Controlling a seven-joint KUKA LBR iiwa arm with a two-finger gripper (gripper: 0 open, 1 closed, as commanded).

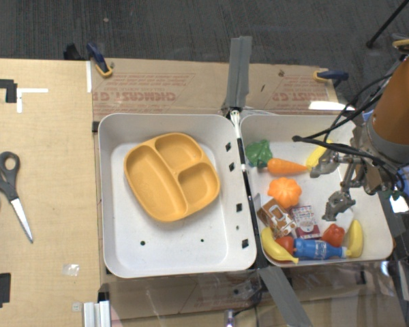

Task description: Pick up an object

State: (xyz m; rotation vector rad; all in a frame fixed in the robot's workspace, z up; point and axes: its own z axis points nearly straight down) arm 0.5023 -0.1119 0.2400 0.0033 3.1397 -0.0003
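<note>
Two white bins (108, 203) sit on a pale wood-grain tabletop (41, 182), backed by brown cardboard (157, 87) printed with red lettering. An orange-yellow divided plate (172, 176) fills the left bin. In the right bin lie a green vegetable toy (259, 152), an orange carrot (288, 166), an orange pumpkin (284, 191), two yellow bananas (275, 246), a red tomato (333, 234), a blue bottle (319, 250) and a brown-and-white carton (275, 218). The arm's metal-grey hand (334, 182) hangs below its orange band (399, 107). Grey-handled scissors (10, 189) lie at left.
</note>
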